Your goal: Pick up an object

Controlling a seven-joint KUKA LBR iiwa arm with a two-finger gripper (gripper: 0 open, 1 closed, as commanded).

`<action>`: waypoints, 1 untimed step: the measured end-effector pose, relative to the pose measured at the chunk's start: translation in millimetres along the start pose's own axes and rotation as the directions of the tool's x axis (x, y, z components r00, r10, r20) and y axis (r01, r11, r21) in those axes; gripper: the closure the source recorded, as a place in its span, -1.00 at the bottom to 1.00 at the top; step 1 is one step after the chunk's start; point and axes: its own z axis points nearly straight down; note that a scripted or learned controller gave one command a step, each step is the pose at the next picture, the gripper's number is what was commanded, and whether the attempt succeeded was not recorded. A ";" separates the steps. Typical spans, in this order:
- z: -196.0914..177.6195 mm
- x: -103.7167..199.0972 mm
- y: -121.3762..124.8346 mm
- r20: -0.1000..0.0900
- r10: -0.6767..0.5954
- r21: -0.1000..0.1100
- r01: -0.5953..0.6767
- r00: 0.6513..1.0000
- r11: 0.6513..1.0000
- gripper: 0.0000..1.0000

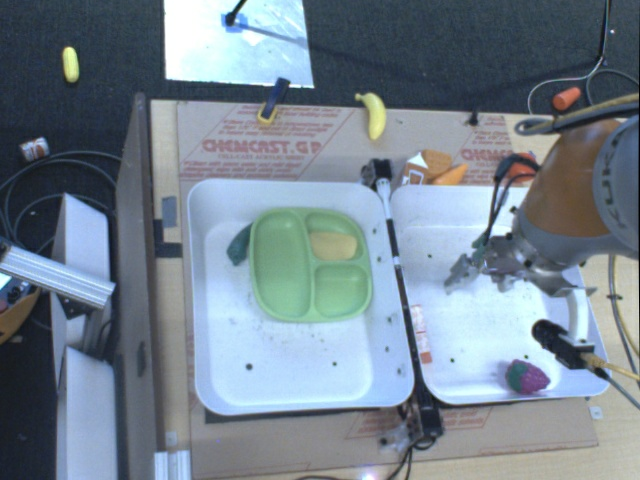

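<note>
My gripper (463, 272) hangs over the middle of the right bin (440, 228), reaching in from the right; its fingers look slightly apart with nothing between them. A pink and green strawberry-like toy (527, 375) lies in that bin's front right corner, well apart from the gripper. In the left bin (215, 298) sits a green divided plate (305, 265) with a yellow piece (333, 245) in its upper right compartment. A dark green object (239, 244) lies beside the plate's left edge.
A yellow banana (374, 114) and orange items (440, 171) lie on the bench behind the bins. A black ridge (397, 268) separates the two bins. The arm's orange band (565, 188) looms over the right bin's far right side.
</note>
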 end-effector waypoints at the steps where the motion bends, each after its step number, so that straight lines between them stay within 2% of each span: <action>1: 70.4 -9.3 28.4 0.000 -0.004 -0.003 0.004 1.000 1.000 -1.00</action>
